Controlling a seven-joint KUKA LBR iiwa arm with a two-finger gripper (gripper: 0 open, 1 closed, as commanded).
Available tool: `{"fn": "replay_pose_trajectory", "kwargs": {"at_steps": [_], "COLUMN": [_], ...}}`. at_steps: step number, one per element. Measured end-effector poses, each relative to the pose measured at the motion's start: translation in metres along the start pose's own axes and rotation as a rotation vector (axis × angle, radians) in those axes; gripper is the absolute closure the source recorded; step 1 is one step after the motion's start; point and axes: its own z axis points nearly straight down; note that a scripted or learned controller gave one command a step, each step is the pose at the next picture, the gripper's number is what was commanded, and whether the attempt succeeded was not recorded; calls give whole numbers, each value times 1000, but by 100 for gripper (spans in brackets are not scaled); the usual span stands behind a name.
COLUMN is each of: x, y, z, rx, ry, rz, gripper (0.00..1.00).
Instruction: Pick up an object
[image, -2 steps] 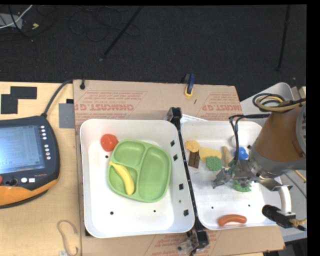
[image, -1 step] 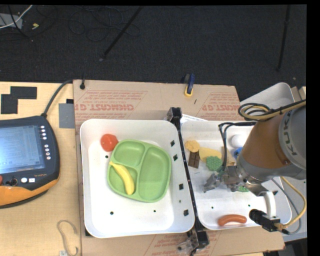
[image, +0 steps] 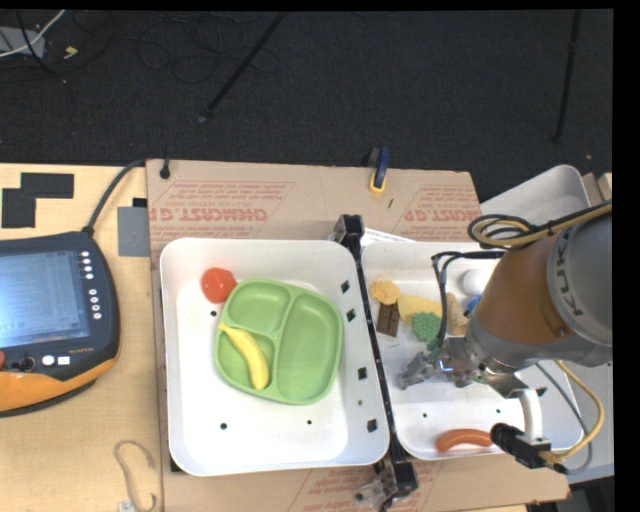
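Note:
My gripper (image: 421, 370) hangs low in the right bin (image: 425, 412), left of the arm's orange wrist band, with nothing visibly held. Just behind it lies a small green knobbly object (image: 426, 325). A brown block (image: 388, 318) and a yellow round piece (image: 384, 292) sit at the bin's back left, and a pale yellow piece (image: 420, 306) lies beside them. An orange sausage (image: 462, 439) rests near the bin's front edge, to the right of and in front of the gripper.
The left bin (image: 190, 420) holds a green divided plate (image: 300, 350) with a banana (image: 247, 356) in it, and a red tomato (image: 217, 284) behind the plate. A teach pendant (image: 50, 310) lies on the bench at far left. The arm's body covers the right bin's right half.

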Motion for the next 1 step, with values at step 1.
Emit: {"fn": "replay_pose_trajectory", "kwargs": {"at_steps": [1], "x": [-3], "y": [0], "z": [-11], "rx": [0], "ry": [0], "rz": [9], "gripper": [100]}}
